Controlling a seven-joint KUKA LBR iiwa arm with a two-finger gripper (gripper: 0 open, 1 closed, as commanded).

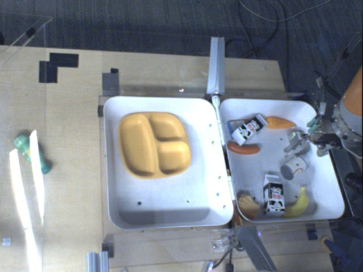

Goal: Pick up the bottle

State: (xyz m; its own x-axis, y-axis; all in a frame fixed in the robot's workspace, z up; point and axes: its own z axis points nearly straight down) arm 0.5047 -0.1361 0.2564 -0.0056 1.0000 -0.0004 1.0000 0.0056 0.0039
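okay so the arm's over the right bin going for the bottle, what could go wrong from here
1. Crowding: the right bin holds many small items. The gripper hovers near a grey cup and could nudge or grab that instead.

2. Two similar cow-print bottles, one near the top and one near the bottom, so the target may be mistaken.

3. The lower one touches a banana, which could block a clean grip.

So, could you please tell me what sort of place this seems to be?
Probably a robotics lab: two white bins set into a wooden bench, toy food such as a banana, and loose cables on carpet.
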